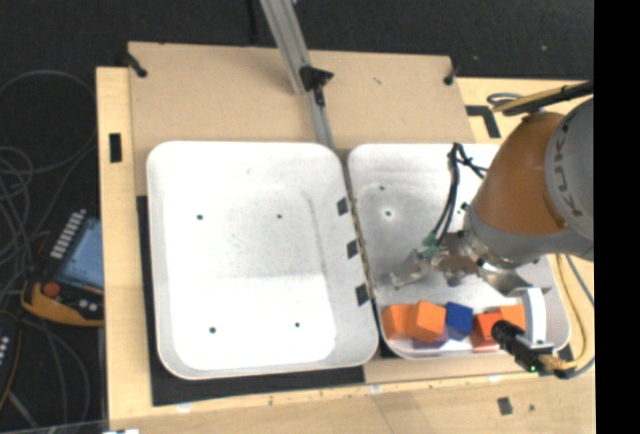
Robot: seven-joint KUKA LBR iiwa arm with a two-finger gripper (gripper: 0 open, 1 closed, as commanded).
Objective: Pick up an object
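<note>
Blocks, orange (416, 320) and blue (459, 318), lie along the right bin's (400, 182) near wall. Just beyond them hangs the gripper (432, 267); whether it is spread or pressed together cannot be told. Left bin (250, 252) sits beside.

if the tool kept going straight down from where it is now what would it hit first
Probably the bare floor of the right bin. The tool hangs just above the orange block and blue block along the near wall, so it would likely land short of them, though depth is hard to judge from this slant.
</note>
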